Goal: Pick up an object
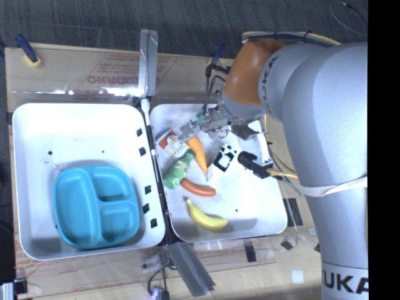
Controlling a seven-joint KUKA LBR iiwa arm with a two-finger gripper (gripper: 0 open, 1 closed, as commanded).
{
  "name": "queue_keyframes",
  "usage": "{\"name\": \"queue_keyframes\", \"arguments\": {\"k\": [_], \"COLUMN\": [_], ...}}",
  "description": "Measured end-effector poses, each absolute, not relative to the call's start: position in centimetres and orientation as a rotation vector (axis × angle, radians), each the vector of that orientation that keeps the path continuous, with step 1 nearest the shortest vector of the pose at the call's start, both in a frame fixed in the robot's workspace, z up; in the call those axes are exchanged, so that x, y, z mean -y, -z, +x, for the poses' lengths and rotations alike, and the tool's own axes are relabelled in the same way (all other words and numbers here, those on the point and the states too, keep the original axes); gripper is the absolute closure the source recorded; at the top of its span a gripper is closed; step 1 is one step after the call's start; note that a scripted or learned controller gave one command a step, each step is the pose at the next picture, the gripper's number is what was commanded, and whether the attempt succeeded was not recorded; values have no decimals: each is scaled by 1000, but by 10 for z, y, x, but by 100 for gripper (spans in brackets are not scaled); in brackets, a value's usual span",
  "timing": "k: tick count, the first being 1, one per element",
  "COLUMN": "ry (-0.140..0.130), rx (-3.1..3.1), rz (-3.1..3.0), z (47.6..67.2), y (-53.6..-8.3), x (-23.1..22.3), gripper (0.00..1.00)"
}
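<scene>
Looking at the right bin [269, 220], you've got the claw [209, 122] hanging low over its upper left part, near the top end of the carrot [197, 154]. You can't tell the claw's state from here: the metal at the wrist is small and cluttered, so don't assume anything is held. Candidate objects all sit in the right bin: the carrot lies slanted in the middle-left, a green item [177, 170] is just beside it toward the divider, an orange-red sausage-like piece [199, 189] lies below those, a banana [206, 218] sits near the bottom wall, a red-and-white packet [170, 142] is by the upper left, and a black-and-white block [223, 157] is to the carrot's right. The left bin [25, 130] carries a blue divided tray [97, 206], well apart from the arm. My read: you're at the approach step, claw positioned over the cluster, grasp not yet confirmed. Next move likely calls for a straight descent onto the carrot's upper end, then closing across its narrow width. Watch the crowding: packet, green item and carrot are close together, so a finger may land on a neighbour and push the target aside.
</scene>
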State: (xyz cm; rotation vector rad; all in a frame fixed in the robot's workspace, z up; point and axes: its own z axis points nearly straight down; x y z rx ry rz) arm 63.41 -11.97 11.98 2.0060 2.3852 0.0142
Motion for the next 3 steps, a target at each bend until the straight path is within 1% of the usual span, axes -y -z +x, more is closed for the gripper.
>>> {"name": "queue_keyframes", "arguments": {"k": [1, 2, 3], "ry": [27, 19, 1], "rx": [-2337, -2336, -2270], "rz": [2150, 2137, 2173], "z": [650, 652, 657], "y": [-90, -102, -227], "x": [120, 120, 68], "gripper": [0, 100, 100]}}
